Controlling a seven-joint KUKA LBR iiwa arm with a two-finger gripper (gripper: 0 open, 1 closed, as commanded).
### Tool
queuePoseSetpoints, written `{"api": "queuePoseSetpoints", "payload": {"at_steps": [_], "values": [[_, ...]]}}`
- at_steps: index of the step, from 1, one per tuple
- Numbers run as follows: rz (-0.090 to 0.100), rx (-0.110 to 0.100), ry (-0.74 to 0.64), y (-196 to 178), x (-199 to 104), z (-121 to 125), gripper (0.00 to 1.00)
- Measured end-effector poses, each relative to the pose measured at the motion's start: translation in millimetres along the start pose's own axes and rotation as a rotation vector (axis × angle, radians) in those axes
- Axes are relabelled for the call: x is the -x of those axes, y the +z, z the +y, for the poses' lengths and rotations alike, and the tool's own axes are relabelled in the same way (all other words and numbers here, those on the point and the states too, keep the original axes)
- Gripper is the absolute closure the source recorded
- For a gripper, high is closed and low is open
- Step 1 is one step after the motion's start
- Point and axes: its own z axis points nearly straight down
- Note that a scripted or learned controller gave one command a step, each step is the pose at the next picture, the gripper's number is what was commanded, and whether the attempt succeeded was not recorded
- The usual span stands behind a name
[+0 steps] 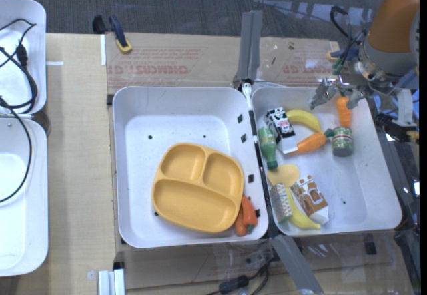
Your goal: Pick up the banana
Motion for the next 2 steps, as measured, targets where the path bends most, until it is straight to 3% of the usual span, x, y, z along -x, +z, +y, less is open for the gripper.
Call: {"api": "queuePoseSetpoints", "payload": {"at_steps": [1,2], "values": [[0.0,0.003,-0.04,114.5,18.3,8.7,0.0],[-0.001,-0.002,-0.039,106.3,19.4,7.5,1.0]]}}
